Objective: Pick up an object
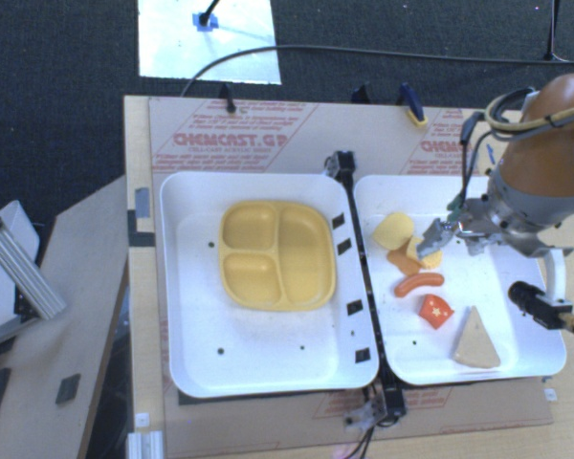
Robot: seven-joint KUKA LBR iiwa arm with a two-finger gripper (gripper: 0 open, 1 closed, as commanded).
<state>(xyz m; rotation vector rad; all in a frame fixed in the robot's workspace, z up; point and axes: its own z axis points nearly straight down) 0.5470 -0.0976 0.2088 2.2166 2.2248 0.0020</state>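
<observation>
Metal hand [433, 240] low in right bin [517, 366], over pale yellow piece [395, 229] and orange piece [403, 260]; grip state impossible to tell. Nearby: sausage [419, 284], red block [436, 310], tan wedge [475, 340]. Yellow divided tray [275, 254] in left bin [196, 352].

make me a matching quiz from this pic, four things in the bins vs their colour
Things:
1. divided plate
2. sausage
3. wedge
4. small block

Colours:
A. red
B. tan
C. yellow
D. orange

Pairs: 1-C, 2-D, 3-B, 4-A
</observation>
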